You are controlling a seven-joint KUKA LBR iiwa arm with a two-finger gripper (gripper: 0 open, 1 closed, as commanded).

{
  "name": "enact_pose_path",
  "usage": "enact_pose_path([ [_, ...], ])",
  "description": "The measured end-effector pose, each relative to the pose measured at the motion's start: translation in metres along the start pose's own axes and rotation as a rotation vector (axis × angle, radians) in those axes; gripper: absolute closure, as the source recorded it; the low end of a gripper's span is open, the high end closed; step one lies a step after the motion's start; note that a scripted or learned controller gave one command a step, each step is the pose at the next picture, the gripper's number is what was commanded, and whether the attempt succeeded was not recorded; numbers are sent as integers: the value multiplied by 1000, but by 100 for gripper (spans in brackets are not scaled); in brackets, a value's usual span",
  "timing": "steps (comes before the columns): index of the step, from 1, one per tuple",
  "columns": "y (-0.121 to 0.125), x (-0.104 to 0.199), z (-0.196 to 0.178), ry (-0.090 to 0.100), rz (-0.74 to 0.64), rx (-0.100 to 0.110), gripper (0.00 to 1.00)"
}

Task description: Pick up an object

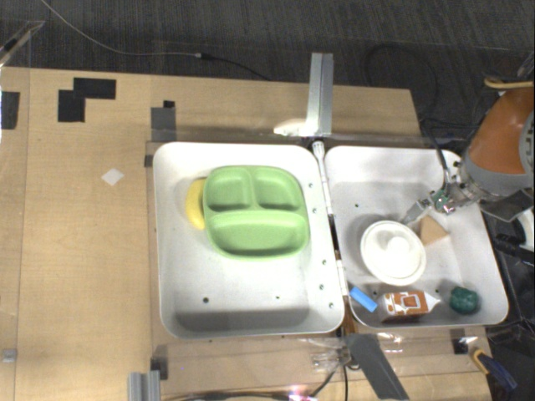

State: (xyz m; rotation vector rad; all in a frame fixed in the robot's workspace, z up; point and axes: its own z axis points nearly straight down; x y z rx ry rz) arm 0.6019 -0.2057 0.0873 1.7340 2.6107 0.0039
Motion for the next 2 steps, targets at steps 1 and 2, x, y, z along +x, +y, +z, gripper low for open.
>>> enact_pose_path([
  [1,3,-1,-13,-6,-4,-7,100],
  [2,-7,4,-32,0,-177,0,100],
])
